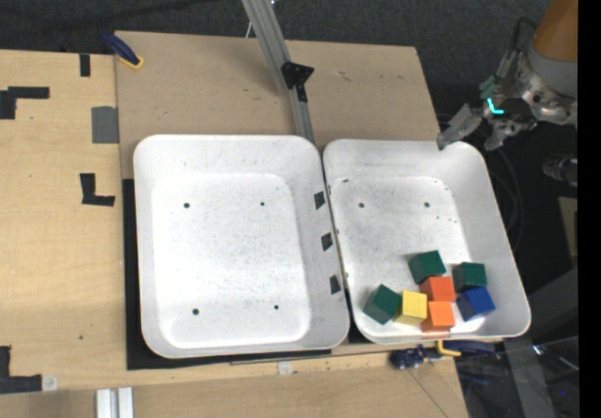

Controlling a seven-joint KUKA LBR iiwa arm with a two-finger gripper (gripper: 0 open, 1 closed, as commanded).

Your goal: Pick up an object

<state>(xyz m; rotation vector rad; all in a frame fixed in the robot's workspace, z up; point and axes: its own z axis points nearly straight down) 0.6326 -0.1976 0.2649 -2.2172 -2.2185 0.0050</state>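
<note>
Above the right bin's far right corner hangs the claw; whether it is clenched or released cannot be told. Well below it, toward the bin's near edge, cluster the blocks: green, yellow, orange and blue, touching.

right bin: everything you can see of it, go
The right bin is a shallow white tray with rounded corners and a raised rim, plastic by the look, its floor speckled grey with a few dark dots. It lies flat on the bench, its left rim against the left bin. Seven blocks cluster in its near right corner: three green, two orange, one yellow and one blue, packed close or touching. The gripper hangs near its far right corner.
</note>
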